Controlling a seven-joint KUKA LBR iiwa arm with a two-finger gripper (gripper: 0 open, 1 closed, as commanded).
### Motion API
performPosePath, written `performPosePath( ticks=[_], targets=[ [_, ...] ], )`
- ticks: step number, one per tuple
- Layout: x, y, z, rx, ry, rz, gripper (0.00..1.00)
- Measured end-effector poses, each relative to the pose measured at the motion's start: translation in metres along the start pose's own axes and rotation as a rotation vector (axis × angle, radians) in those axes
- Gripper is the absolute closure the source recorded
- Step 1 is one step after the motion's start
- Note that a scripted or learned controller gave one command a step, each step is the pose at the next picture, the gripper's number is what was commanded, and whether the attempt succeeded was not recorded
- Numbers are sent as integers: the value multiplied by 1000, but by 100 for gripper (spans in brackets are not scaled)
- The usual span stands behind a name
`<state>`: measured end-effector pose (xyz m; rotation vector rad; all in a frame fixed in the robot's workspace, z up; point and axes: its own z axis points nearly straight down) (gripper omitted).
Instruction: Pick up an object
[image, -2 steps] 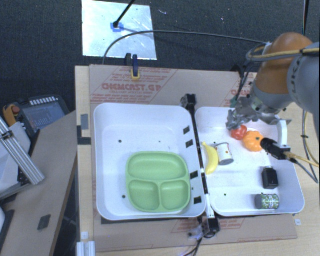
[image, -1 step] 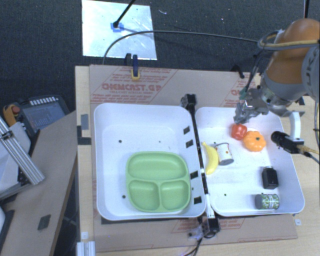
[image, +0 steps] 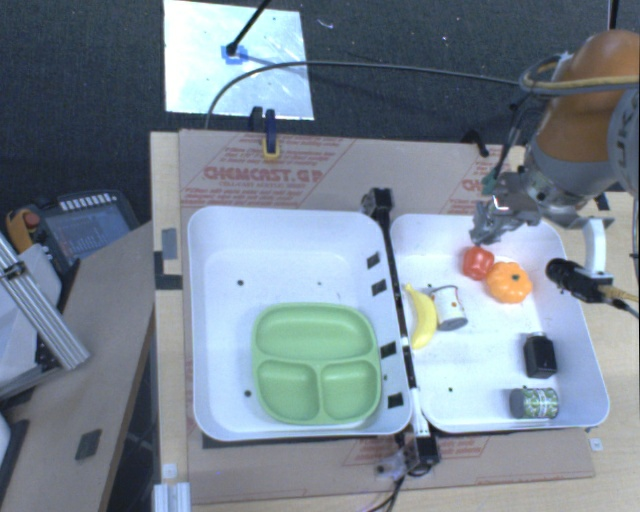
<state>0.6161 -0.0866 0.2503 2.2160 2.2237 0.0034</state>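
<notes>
Camera view: gripper (image: 487, 232) low over right bin (image: 590, 385), finger state undeterminable, just above red pepper (image: 477, 262); orange (image: 508, 284) beside pepper; banana (image: 423, 316), small can (image: 450, 307), black block (image: 540, 355), green can (image: 534, 403) elsewhere in same bin; green tray (image: 316, 362) in left bin (image: 215, 330).

Dark carpet floor (image: 80, 100) surrounds the cardboard-topped bench (image: 330, 165).

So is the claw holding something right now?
Nothing shows between its fingers. The claw hangs just above the red thing in the right bin, beside the little orange pumpkin. I can't tell if it touches it.
</notes>
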Motion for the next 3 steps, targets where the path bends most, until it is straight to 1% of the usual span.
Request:
performPosePath(
  ticks=[1, 2, 3],
  targets=[
    [51, -21, -6, 2, 2, -5, 100],
    [100, -39, 10, 4, 2, -5, 100],
    [158, -57, 21, 4, 2, -7, 100]
  ],
)
